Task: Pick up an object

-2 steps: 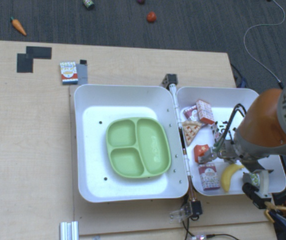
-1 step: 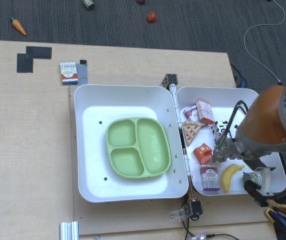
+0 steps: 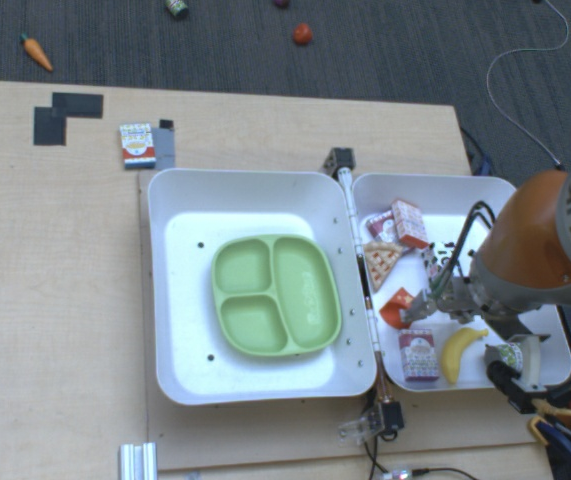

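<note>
My gripper (image 3: 425, 306) hangs low in the right bin (image 3: 495, 190), under the arm's orange band. Its tip is right beside a small red object (image 3: 395, 309) near the bin's left wall; whether they touch is not visible. Just below it lie a red-and-white carton (image 3: 419, 355) and a yellow banana (image 3: 459, 352). Farther back lie a pizza slice (image 3: 380, 260) and a red-and-white packet (image 3: 406, 223). A small green-labelled can (image 3: 510, 354) sits at the bin's front right, partly behind the arm.
The left bin (image 3: 180, 298) holds a green divided plate (image 3: 276, 295). A small carton (image 3: 137, 145) lies on the bench behind the bins. Toys are scattered on the far carpet. Cables and clamps sit at the bench's front right.
</note>
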You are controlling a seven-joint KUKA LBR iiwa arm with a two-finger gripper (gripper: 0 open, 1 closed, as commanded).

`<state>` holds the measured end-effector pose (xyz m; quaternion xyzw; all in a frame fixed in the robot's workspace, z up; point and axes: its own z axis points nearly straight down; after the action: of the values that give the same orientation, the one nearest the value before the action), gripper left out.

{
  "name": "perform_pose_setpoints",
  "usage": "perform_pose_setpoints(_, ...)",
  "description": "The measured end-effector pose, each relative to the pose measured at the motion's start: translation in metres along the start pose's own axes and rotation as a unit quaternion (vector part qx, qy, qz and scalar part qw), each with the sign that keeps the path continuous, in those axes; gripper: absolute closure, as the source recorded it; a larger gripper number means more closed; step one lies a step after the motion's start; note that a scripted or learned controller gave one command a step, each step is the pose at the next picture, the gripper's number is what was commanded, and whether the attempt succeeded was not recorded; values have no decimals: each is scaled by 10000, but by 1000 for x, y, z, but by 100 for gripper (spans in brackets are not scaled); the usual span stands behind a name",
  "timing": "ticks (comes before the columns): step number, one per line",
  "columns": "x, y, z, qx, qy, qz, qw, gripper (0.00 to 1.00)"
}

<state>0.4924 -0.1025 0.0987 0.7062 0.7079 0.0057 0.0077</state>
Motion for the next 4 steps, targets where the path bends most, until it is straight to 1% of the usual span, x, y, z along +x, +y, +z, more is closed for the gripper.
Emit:
perform_pose_setpoints(1,1,2,-11,-22,1,-7,10000,100)
perform_pose_setpoints(2,1,2,-11,-20,1,-9,10000,0)
perform_pose_setpoints(3,0,-3,11,50,10,9,10000,0)
perform_pose_setpoints(4,1,-1,0,18,8,1,10000,100)
